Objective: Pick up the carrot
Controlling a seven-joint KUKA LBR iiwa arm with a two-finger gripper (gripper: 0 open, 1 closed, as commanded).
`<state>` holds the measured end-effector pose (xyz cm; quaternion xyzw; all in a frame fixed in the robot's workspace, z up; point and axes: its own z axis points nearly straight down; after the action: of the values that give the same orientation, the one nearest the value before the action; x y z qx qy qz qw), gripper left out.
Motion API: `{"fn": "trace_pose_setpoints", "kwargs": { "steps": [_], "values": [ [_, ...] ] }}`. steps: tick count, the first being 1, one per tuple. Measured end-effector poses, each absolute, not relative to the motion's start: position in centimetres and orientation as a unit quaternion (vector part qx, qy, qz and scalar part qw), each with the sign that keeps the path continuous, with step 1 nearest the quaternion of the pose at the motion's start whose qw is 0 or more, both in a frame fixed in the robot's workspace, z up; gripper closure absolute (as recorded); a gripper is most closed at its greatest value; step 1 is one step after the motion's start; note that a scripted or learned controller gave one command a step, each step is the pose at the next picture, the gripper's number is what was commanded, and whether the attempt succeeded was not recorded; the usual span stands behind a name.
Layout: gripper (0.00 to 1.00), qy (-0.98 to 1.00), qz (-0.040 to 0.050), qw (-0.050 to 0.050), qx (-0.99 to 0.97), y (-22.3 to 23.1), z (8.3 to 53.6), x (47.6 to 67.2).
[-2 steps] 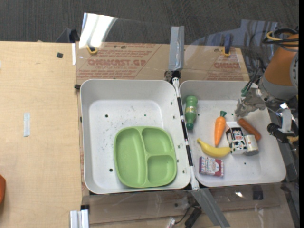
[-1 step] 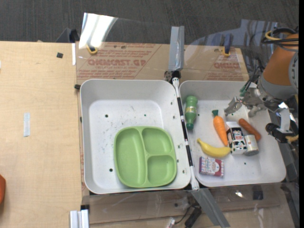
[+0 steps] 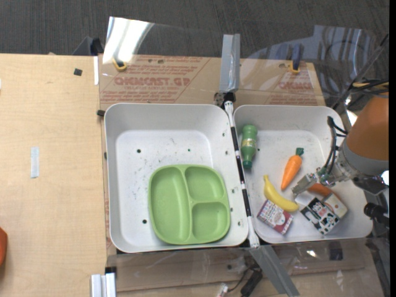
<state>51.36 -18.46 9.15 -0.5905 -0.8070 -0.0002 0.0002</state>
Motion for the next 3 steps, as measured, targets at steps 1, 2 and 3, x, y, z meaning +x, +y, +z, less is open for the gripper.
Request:
{"fn": "trace_pose_setpoints", "kwargs": {
  "steps": [1, 2, 3],
  "values": [
    [0.0, -0.793, 0.0, -0.001, -0.609, -17.9, 9.2, 57.9],
    [1.0, -0.792, -0.0003, -0.002, -0.61, -18.1, 10.1, 57.9],
    [1.0, -0.744, 0.0007, 0.0, -0.668, -11.8, 24.2, 57.5]
  ]
}}
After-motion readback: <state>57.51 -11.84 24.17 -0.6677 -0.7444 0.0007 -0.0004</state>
